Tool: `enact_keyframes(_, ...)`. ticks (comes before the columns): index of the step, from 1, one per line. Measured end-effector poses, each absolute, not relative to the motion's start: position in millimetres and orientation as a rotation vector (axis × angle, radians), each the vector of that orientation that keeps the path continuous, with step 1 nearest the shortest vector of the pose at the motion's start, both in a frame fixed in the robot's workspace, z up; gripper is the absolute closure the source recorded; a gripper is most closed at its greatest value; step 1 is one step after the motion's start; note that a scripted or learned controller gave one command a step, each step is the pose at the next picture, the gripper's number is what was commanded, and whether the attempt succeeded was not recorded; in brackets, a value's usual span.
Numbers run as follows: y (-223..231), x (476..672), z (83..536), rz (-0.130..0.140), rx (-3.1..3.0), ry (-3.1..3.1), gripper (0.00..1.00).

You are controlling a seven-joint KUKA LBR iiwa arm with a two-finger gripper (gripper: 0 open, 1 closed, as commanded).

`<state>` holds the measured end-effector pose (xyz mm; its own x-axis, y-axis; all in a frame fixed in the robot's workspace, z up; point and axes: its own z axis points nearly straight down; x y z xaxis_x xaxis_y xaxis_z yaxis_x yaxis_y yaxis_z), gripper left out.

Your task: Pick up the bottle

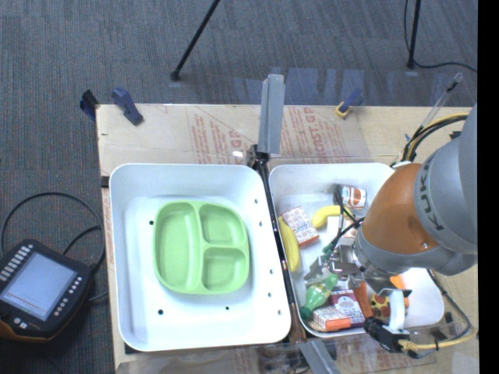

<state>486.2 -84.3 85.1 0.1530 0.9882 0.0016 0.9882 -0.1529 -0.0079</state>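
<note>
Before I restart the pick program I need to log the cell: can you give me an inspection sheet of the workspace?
Surface: bench bearing two white bins; left bin holds a green divided plate.
Job's things: green bottle lying in the right bin, near its front.
Clutter: bananas, small cartons, a can.
End effector: low over the right bin, just above the bottle; finger state unclear.
Cables: yellow-black bundle at right.
Surroundings: teach pendant and tripod legs on carpet.
</note>
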Motion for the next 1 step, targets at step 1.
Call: enact_keyframes(1,-86.9,489.5,85.3,0.007,-2.611,-1.737,0.0)
